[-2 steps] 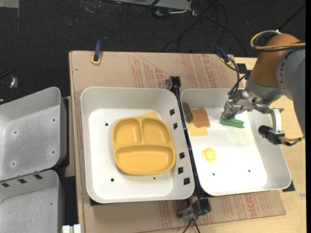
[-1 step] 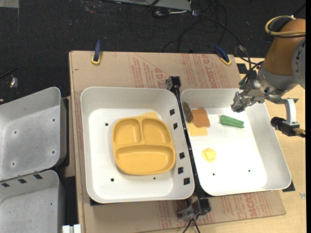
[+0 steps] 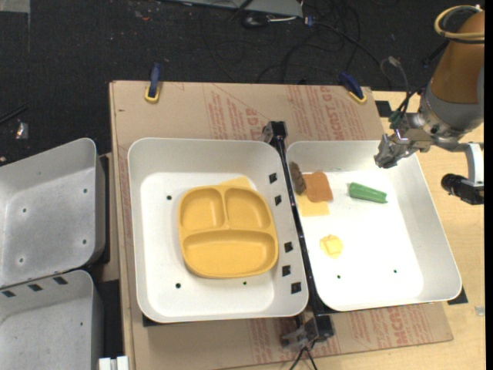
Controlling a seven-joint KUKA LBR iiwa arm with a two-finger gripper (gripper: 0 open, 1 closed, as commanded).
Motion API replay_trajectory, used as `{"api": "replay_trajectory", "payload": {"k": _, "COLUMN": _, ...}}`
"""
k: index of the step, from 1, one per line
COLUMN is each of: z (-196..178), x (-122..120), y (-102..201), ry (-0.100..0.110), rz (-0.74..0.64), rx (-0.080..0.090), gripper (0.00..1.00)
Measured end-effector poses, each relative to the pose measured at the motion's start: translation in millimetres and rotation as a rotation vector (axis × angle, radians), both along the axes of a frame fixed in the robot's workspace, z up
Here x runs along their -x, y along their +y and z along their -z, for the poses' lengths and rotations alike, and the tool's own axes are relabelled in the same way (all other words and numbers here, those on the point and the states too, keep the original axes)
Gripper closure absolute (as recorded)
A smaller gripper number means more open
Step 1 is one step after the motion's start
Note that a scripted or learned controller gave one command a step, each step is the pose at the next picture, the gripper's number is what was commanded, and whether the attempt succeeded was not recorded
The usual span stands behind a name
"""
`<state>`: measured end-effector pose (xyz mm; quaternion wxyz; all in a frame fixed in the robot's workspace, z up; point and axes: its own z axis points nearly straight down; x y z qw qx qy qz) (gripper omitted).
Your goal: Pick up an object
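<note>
Over the right bin's (image 3: 431,230) far right corner hangs the gripper (image 3: 385,159); whether its claw is open I cannot tell.
Right bin: green block (image 3: 367,193), orange-brown block (image 3: 317,186), pale yellow sheet (image 3: 312,206), small yellow piece (image 3: 331,245). Left bin (image 3: 154,206): yellow divided tray (image 3: 228,231).

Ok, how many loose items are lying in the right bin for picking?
4, possibly more hidden. A green piece lies near the far side, an orange-brown block sits by the divider, overlapping a pale yellow flat piece, and a small yellow item lies mid-bin.
</note>
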<state>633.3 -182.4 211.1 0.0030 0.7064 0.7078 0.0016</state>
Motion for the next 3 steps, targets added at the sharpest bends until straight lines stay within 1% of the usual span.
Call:
{"api": "replay_trajectory", "payload": {"k": 1, "z": -50, "x": -1, "y": 0, "ry": -0.001, "rz": 0.000, "rx": 0.001, "gripper": 1.00}}
{"api": "replay_trajectory", "payload": {"k": 2, "z": -49, "x": 15, "y": 61, "ry": 0.007, "rz": -0.005, "rx": -0.004, "gripper": 1.00}}
{"api": "replay_trajectory", "payload": {"k": 3, "z": -34, "x": 24, "y": 109, "ry": 0.009, "rz": -0.005, "rx": -0.003, "gripper": 1.00}}
